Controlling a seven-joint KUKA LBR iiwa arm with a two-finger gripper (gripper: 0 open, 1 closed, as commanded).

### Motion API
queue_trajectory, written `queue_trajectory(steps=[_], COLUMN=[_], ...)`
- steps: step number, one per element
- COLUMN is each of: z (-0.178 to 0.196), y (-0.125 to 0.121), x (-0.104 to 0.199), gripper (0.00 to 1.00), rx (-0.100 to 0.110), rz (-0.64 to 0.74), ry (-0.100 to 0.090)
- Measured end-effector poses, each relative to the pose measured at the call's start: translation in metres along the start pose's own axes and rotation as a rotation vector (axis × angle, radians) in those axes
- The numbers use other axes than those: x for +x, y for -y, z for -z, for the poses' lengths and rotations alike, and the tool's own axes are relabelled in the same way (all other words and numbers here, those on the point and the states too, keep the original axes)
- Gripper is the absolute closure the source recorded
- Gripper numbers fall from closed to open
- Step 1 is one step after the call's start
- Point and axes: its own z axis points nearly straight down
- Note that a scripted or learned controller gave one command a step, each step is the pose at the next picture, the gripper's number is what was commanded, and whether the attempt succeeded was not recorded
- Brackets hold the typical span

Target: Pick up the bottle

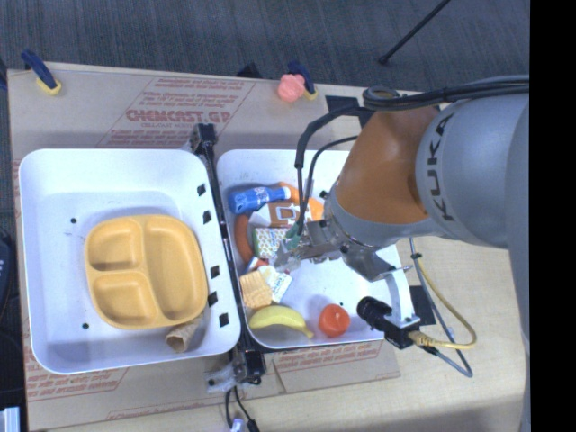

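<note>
Bottle (259,197) lies on its side at the far-left corner of the right bin (360,338), ungrasped; gripper (301,246) hovers mid-bin over the clutter, state can't be told; approach step, next needs shifting toward that corner, then descending.

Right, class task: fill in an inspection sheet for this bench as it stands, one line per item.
Surface: bench bearing two white bins, left bin, right bin.
Job's things: bottle, blue-capped, lying at the right bin's far left.
Clutter: yellow divided plate and a brown cone-like item in the left bin; banana, red tomato-like ball, small packets.
Grippers: tool above the packets, state unclear.
Cables: yellow cable, black hoses on the arm.
Surroundings: grey carpet, clamps.
</note>
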Motion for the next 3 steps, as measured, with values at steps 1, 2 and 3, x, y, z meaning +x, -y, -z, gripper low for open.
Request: queue_trajectory(steps=[1,2,3], z=[-0.034,0.063,-0.034], y=[-0.010,-0.006,-0.013], x=[0.071,0.034,0.092], gripper=[1.00,1.00,1.00], rx=[0.001,-0.004,0.001], rz=[0.151,0.242,0.074], ry=[0.000,0.003,0.001])
